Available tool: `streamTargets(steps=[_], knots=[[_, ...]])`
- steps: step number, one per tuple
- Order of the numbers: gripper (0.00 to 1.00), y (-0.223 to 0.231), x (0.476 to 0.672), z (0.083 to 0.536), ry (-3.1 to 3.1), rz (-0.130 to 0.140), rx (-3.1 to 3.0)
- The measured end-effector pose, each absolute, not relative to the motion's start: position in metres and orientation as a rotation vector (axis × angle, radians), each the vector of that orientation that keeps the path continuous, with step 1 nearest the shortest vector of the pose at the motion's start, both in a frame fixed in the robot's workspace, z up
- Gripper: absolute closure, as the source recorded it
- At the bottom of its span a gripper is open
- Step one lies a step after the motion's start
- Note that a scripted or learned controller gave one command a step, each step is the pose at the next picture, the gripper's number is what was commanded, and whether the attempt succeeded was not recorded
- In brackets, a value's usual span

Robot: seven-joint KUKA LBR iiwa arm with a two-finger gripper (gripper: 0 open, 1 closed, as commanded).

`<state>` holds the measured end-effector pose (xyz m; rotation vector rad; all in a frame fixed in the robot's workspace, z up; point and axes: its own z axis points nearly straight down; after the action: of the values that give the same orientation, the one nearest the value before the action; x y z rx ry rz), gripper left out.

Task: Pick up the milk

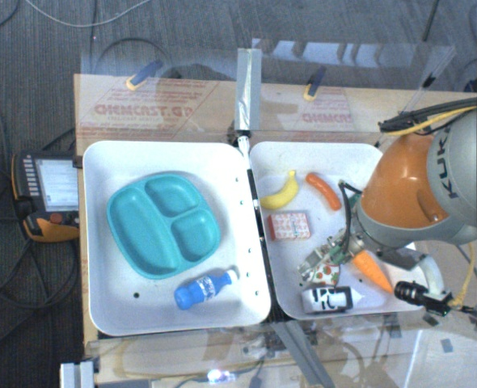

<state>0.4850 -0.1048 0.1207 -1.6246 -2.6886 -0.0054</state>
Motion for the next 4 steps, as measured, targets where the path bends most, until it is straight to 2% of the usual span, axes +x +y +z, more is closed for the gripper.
streamTargets(steps=[1, 2, 3, 4], knots=[[1.0, -0.002, 0.492, 0.183, -2.727, 0.001, -1.56], [1.0, -0.049, 0.485, 0.371, -2.543, 0.002, -1.852], [1.0, -0.146, 0.552, 0.423, -2.552, 0.004, -1.838], [1.0, -0.114, 0.484, 0.316, -2.565, 0.004, -1.814]])
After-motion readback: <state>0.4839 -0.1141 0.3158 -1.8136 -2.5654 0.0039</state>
